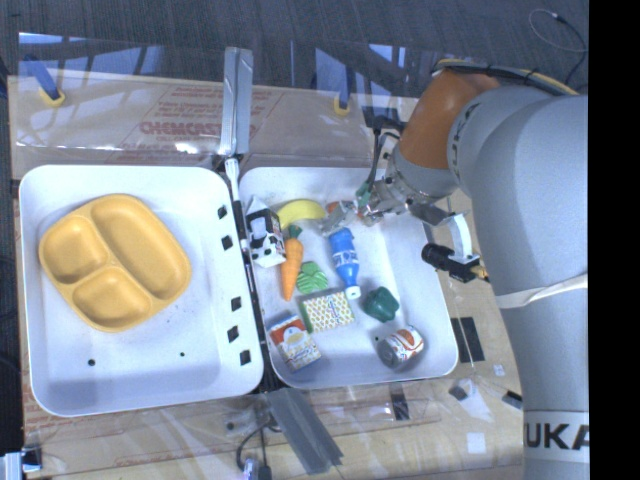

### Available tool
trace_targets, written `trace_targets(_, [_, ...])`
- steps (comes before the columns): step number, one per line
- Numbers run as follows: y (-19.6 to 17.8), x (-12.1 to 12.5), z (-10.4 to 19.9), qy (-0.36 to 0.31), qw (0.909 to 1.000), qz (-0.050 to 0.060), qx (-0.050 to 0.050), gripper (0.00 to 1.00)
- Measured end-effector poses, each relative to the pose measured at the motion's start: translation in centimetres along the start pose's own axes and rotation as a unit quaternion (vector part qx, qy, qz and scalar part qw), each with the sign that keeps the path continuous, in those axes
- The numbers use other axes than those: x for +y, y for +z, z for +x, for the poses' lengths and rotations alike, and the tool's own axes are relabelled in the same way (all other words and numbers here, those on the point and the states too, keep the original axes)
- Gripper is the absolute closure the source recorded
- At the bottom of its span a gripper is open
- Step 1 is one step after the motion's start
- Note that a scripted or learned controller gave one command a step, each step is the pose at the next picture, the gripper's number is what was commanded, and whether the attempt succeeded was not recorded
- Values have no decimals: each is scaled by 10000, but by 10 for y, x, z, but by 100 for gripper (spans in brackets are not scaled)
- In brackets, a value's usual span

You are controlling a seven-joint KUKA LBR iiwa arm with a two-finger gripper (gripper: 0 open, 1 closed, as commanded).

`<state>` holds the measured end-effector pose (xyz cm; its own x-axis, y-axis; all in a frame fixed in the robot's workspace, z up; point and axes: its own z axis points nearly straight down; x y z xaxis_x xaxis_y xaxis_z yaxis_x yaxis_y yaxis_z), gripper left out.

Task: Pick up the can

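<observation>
Nearest the camera, the broad grey arm (530, 258) rises along the right side, its orange band bending over the far right corner of the right bin (432, 298). The end effector (372, 204) hangs low over that far right part of the bin, beside small bits I cannot identify; whether its fingers stand wide or narrow I cannot tell, and nothing is seen between them.

Outward from there lie a banana (300, 211) near the far edge, a blue bottle (345, 257) just below the end effector, an orange carrot (290, 266) to its left, a black-and-white toy (263, 242) against the left wall, a green patterned packet (326, 310), a dark green lump (380, 303) and a small carton (294, 342) at the near left corner.

The can (401, 346) lies on its side in the near right corner of the right bin, well apart from the end effector, near the dark green lump but clear of it. It looks like thin metal: light, stiff, smooth and likely to roll or slip. The best hold would be across the round body at its middle, fingers closing on the curved sides, not the ends.

The left bin (120, 368) carries a yellow divided tray (112, 260).
</observation>
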<state>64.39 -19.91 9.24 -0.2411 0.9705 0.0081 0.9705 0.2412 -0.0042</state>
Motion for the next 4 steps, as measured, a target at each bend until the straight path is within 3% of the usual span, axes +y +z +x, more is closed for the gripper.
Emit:
trace_targets(1, [1,7,24,78,10000,-5,-32,0])
trace_targets(2, [1,14,4,300,9995,57,80,0])
trace_targets(3, [1,-22,39,-10,10000,-11,-35,0])
trace_targets(4, [1,16,20,320,9995,40,-7,0])
